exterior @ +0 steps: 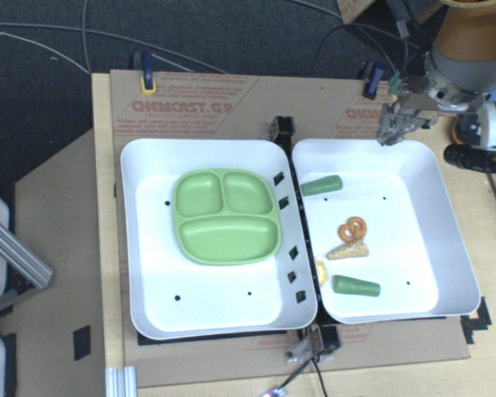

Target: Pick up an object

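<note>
My gripper hangs over the back rim of the right bin, near its far corner, with nothing visibly held. In that bin lie a green cylinder near the dividing wall, an orange ring, a tan wedge just in front of the ring, and a second green cylinder near the front. A small yellow piece rests against the left wall. All of them sit well in front of and to the left of the gripper.
The left bin holds a green divided plate. Black clips join the bins along the middle. Cables run across the dark floor behind the bench, and blue clamps grip the board's back edge.
</note>
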Action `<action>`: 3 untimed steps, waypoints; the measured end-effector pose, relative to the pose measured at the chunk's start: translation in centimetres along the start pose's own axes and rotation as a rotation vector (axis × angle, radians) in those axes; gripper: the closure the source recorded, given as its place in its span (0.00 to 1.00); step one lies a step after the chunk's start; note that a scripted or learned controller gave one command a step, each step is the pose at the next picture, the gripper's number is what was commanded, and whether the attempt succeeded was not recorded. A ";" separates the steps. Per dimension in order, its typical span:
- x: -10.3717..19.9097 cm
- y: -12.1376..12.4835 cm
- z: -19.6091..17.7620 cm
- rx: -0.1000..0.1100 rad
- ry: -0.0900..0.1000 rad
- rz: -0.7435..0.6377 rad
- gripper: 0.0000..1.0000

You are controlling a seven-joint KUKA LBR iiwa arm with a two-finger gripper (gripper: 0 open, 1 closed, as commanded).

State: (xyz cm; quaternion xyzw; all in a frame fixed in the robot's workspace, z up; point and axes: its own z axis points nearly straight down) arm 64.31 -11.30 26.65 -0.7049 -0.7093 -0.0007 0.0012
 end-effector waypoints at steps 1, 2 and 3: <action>6.3 0.4 1.1 0.002 0.000 0.000 1.00; 12.4 0.4 1.0 0.001 0.000 0.000 1.00; 18.8 -0.2 2.2 0.003 0.000 -0.001 1.00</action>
